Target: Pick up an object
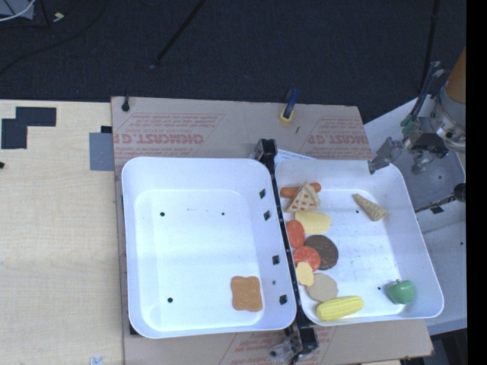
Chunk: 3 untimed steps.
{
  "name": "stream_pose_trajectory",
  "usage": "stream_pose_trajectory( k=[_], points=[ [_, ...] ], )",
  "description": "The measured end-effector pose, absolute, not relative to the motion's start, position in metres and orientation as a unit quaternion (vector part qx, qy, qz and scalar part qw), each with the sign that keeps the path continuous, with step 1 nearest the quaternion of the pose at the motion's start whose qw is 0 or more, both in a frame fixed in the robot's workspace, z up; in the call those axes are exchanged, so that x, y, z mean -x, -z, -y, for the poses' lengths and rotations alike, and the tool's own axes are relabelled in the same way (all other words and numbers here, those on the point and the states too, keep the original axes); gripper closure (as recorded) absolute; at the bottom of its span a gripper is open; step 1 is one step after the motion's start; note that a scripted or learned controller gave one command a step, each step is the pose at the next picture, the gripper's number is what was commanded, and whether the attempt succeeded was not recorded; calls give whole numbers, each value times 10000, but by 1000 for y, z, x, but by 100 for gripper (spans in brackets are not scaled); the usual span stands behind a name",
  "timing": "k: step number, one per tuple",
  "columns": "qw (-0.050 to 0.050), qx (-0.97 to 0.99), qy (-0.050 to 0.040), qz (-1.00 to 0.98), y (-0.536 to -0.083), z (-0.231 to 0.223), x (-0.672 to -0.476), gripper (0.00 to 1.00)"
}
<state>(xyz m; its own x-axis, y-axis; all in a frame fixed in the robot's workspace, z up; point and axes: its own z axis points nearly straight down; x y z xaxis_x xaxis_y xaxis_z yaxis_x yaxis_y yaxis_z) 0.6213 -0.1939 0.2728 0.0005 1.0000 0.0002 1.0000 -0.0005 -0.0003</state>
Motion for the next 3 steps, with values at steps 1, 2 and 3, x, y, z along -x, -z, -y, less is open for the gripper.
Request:
stream_pose_trajectory(
  k=[1,2,3],
  points=[
    [21,7061,-8,7081,-242,116,-625,0],
    [58,7074,-39,7068,-115,111,-608,0],
    [31,7068,-14,7074,-85,83,-602,0]
  ],
)
